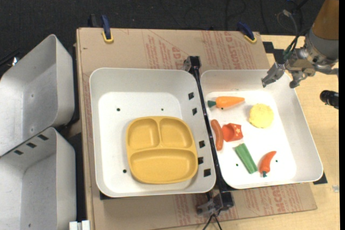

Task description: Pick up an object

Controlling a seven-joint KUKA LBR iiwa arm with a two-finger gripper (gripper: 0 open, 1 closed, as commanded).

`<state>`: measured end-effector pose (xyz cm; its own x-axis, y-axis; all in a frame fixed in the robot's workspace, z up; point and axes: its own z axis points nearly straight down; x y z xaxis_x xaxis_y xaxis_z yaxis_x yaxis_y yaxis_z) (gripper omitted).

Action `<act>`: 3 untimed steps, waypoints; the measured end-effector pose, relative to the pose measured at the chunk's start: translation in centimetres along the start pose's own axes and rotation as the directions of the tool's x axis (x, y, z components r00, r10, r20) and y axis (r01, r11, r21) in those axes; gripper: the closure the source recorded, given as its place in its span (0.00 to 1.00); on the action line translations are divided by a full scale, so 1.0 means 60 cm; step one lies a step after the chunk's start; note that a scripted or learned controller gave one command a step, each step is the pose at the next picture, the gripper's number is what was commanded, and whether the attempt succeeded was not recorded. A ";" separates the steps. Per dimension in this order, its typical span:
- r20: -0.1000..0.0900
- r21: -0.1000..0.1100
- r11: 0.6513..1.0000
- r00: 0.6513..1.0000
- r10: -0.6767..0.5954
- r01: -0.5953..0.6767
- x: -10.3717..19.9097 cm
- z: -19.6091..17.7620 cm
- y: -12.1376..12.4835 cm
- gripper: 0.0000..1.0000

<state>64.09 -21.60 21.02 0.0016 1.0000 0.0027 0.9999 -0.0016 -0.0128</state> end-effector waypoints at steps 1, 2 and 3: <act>0.003 -0.013 1.000 1.000 -0.003 0.003 0.001 -0.014 0.005 0.00; 0.003 -0.010 1.000 1.000 -0.005 0.005 0.004 0.058 0.012 0.00; 0.002 -0.008 1.000 1.000 -0.001 0.001 -0.009 0.154 0.004 0.00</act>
